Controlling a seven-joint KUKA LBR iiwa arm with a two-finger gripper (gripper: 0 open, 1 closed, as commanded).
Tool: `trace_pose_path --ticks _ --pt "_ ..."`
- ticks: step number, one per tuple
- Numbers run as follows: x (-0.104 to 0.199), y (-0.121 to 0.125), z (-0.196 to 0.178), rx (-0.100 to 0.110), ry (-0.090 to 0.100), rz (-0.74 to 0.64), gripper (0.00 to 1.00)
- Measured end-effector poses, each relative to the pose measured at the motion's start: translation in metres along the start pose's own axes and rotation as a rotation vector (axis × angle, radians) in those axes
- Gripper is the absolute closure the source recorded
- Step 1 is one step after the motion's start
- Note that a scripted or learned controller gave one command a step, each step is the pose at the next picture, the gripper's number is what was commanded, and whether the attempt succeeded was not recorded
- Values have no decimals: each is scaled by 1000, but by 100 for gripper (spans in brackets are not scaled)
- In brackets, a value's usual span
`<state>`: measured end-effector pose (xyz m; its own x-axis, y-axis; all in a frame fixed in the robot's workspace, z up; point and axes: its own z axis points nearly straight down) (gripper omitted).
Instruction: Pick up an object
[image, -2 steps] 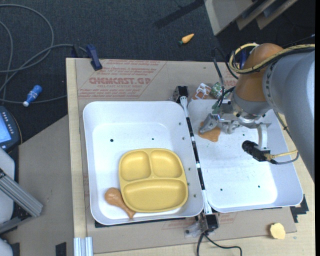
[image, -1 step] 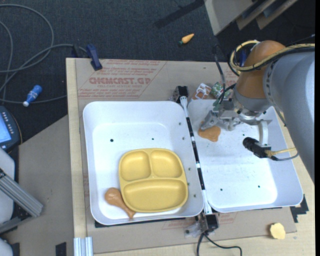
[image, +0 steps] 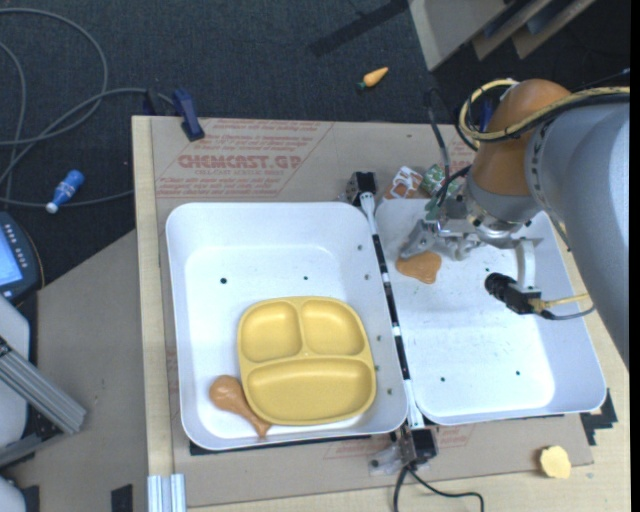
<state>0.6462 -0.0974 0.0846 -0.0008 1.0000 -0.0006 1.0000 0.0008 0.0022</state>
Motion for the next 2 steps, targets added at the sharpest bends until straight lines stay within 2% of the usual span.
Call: trace_pose_path --ticks 2 --pt "6 -2 0 2 0 0 0"
